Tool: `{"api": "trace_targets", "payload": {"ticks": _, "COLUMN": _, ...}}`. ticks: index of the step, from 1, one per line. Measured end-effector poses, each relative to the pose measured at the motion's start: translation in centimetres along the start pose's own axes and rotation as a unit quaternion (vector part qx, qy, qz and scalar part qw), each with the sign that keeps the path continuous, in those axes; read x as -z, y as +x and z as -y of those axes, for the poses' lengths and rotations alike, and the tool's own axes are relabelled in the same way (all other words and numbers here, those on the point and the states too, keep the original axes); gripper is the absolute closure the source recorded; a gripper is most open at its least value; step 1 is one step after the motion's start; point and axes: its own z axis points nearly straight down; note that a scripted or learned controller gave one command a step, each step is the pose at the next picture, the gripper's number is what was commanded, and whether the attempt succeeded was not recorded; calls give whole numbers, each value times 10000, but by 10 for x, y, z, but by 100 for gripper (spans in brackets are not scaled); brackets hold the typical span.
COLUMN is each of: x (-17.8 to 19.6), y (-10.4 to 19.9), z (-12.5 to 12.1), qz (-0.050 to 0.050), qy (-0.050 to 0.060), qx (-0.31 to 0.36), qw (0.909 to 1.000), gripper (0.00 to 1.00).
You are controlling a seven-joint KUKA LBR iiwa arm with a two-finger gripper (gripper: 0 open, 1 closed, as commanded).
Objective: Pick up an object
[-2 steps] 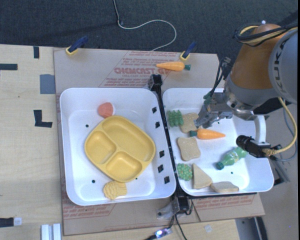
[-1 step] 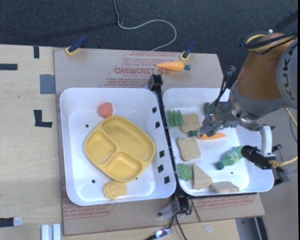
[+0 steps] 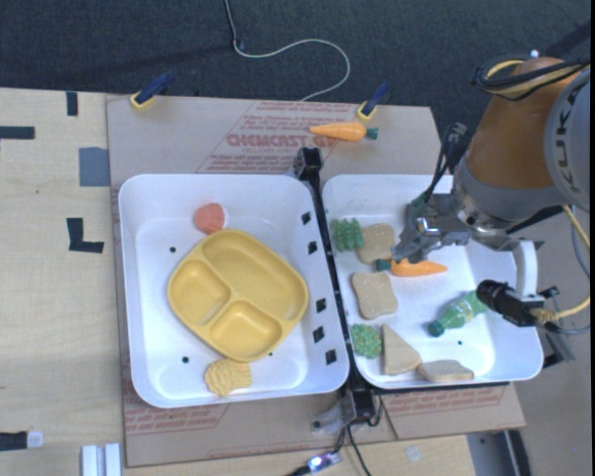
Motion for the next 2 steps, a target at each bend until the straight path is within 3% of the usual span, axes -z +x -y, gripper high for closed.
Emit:
{"api": "trace_targets", "payload": {"ticks": 1, "x": -11, "y": 1, "z": 14, "qz": 2, "qy": 14, "qx": -9, "qw": 10000, "gripper": 100}}
{"api": "trace_targets", "payload": {"ticks": 2, "x": -12, "y": 10, "z": -3, "qz": 0, "qy": 0, "qx": 5, "qw": 10000, "gripper": 100}}
